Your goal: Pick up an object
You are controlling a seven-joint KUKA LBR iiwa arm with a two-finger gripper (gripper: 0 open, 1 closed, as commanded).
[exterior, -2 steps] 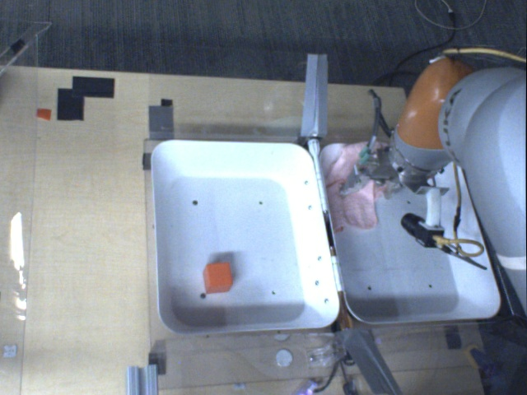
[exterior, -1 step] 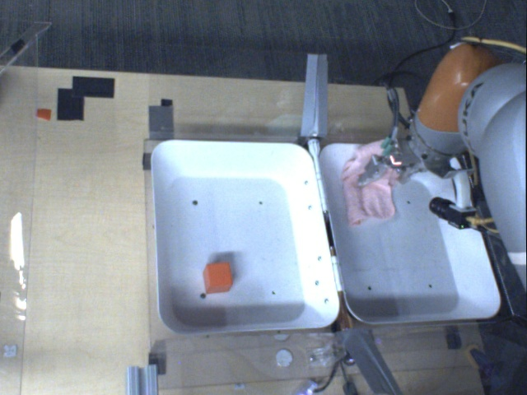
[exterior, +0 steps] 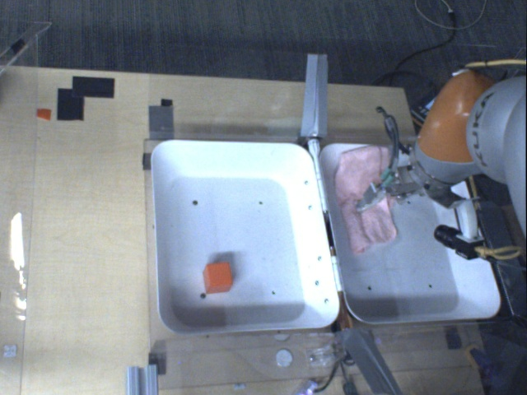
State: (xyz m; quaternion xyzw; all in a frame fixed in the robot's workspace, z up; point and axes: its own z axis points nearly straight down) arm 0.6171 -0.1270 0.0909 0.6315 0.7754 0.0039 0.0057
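**Bench, bins and cloth at the gripper**

I see a pale wooden bench point(exterior: 82, 245) against dark carpet point(exterior: 206, 15) at 12 o'clock. The left bin point(exterior: 230, 167) holds an orange block point(exterior: 218, 277) at 7 o'clock. In the right bin point(exterior: 412, 278), the gripper point(exterior: 380, 192) pinches the pink cloth point(exterior: 362, 200). No legible writing.

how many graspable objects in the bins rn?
2. An orange block sits in the left bin, toward its near-left corner. A pink cloth lies in the right bin, at its far-left, under the gripper. The arm could hide something small.
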